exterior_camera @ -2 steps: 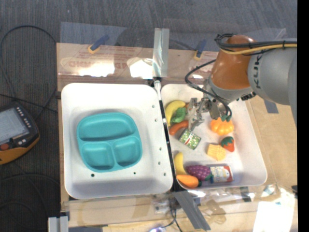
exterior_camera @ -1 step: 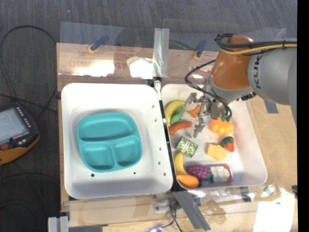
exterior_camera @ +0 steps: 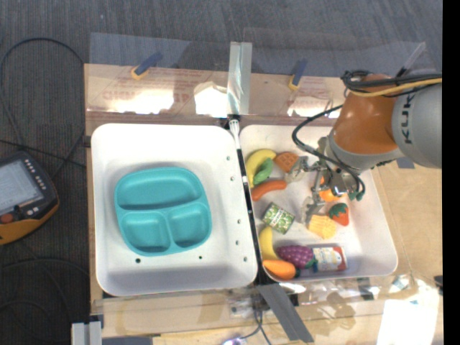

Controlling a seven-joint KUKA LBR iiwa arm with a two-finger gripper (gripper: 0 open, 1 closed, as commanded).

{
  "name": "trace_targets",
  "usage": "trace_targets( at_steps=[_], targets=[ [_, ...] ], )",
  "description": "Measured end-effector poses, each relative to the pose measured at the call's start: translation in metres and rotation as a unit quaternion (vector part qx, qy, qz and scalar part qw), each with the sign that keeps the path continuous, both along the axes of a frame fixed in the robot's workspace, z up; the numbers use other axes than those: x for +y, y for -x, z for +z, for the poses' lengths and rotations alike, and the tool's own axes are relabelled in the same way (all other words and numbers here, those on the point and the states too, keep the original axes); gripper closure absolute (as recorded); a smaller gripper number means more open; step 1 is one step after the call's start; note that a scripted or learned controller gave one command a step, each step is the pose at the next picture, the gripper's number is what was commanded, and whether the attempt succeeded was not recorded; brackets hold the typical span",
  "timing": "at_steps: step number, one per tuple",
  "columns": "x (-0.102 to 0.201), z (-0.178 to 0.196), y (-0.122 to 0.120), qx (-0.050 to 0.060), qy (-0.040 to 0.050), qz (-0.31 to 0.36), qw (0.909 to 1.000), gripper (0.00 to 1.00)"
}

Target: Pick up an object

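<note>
Your claw point(exterior_camera: 321, 192) is down inside the right bin point(exterior_camera: 374, 254), with the grey arm point(exterior_camera: 424, 128) and its orange band point(exterior_camera: 366, 124) just above and to its right in the picture. You cannot tell from this view whether the claw is open or closed, or whether it has anything.

Directly beside it on the right sits a small orange piece point(exterior_camera: 328, 195), and just below that the strawberry point(exterior_camera: 339, 213) and the yellow corn point(exterior_camera: 321, 226), both close under the claw. To its left lie the carrot point(exterior_camera: 267, 188), the green pepper point(exterior_camera: 263, 169) on a banana point(exterior_camera: 259, 158), and a brown piece point(exterior_camera: 285, 161) up-left. Lower left you see a green box point(exterior_camera: 278, 218), a second banana point(exterior_camera: 267, 241), the purple grapes point(exterior_camera: 296, 254) and a small bottle point(exterior_camera: 327, 258).

Well off to the left, the other bin point(exterior_camera: 115, 142) holds a teal divided tray point(exterior_camera: 163, 208).
</note>
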State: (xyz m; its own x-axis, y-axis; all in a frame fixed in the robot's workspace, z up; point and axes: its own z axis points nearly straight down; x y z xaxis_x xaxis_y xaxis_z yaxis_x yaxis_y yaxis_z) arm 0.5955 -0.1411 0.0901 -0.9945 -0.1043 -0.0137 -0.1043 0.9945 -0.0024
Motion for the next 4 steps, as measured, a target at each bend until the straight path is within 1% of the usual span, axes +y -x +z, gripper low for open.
trace_targets(
  at_steps=[1,2,3,4],
  targets=[
    [0.025,0.002,0.095,-0.006,0.0037,0.124,0.9922,0.0],
    [0.033,0.0,-0.061,-0.001,0.0046,0.074,0.9972,0.0],
    [0.016,0.0,0.0,0.001,0.0001,0.061,0.9981,0.0],
    [-0.007,0.0,0.061,-0.001,-0.0001,0.008,1.0,0.0]
  ],
)
